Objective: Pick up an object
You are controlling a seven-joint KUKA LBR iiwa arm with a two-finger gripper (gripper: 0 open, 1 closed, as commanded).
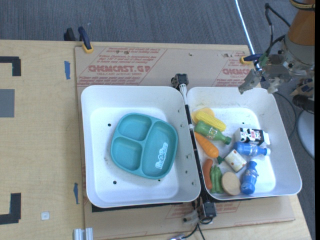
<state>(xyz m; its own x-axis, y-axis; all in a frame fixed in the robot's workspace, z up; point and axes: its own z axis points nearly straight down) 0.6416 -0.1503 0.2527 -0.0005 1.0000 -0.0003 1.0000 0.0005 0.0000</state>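
My gripper [260, 85] hangs over the far rim of the right bin [285, 149], fingers spread and nothing between them. All the objects lie nearer the camera than it. They include a yellow corn cob [209, 117], a green bottle [211, 132], an orange carrot [206, 144], a black-and-white carton [250, 135], a blue bottle on its side [251, 150], a small white jar [235, 160], a second blue bottle [248, 179], a tan round piece [231, 183] and a green vegetable [216, 177].
The left bin [95, 134] holds a teal divided plate [144, 145]. A black clamp [179, 80] sits at the far end of the seam between the bins. The bins rest on a cardboard sheet [125, 64] on the wooden bench.
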